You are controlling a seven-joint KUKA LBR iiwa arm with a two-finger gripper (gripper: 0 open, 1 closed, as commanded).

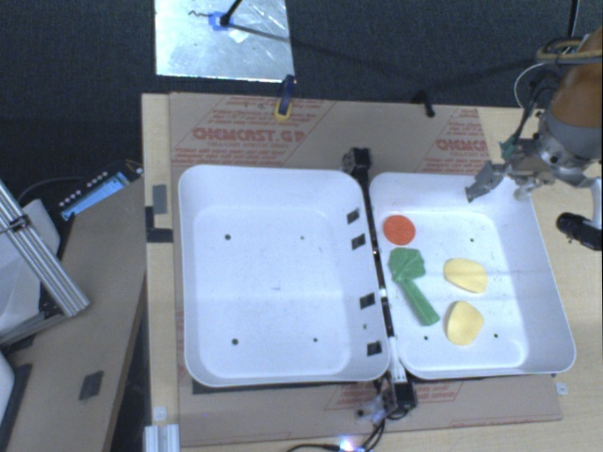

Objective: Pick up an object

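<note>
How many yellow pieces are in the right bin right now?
2. One flat yellow oval piece lies right of the green paddle-shaped piece; the second yellow oval piece lies just below it, nearer the bin's front edge.

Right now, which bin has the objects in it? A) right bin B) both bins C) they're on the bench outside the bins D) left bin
A: the orange disc, green piece and two yellow pieces all lie in the right bin; the left bin shows just its bare white floor.
</note>
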